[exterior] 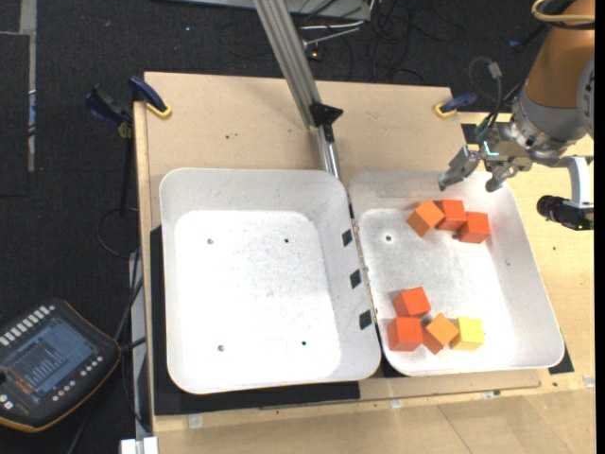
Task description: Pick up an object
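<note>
The right bin (529,282) holds two clusters of small blocks. Near its far edge lie an orange block (425,218) and two red-orange blocks (452,213) (475,227), touching each other. Toward the front sit two red blocks (411,302) (405,333), an orange block (440,332) and a yellow block (470,332). My gripper (475,174) hangs over the bin's far rim, just behind the upper cluster. It is open, its fingers spread apart with nothing between them.
The left bin (180,253) adjoins the right one. A slanted metal pole (293,55) runs down to the seam between the bins. Clamps (142,97) (454,105) grip the board's far corners. A teach pendant (47,362) lies at the lower left.
</note>
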`<state>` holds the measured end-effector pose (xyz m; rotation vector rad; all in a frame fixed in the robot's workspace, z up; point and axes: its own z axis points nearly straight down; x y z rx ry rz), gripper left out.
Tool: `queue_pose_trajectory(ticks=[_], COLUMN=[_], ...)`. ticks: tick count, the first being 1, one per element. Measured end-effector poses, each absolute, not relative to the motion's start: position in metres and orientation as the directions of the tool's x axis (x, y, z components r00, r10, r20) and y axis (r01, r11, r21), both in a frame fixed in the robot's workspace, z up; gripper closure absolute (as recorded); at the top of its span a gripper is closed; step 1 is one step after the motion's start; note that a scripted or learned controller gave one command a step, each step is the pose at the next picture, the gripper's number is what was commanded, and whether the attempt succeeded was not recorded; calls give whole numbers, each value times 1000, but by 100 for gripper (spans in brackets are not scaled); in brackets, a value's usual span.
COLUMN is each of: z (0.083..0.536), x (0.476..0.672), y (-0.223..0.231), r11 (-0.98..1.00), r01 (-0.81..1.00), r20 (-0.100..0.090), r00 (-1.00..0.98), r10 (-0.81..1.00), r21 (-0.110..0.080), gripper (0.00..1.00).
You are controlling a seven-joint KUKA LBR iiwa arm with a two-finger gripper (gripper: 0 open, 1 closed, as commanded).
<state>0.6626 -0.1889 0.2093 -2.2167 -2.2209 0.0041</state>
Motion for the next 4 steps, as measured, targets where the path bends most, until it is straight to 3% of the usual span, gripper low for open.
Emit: queue_pose_trajectory(ticks=[1,2,3,4], z=[213,148,130,138], x=[664,662,666,666], y=[-189,-187,-188,-187], r11=[4,3,3,4], r01=[1000,1000,1000,1000], r20=[-1,1,-5,-5], r00=[-4,-3,-3,-4], r10=[1000,1000,1000,1000], r21=[0,-6,13,13], gripper=[0,0,0,100])
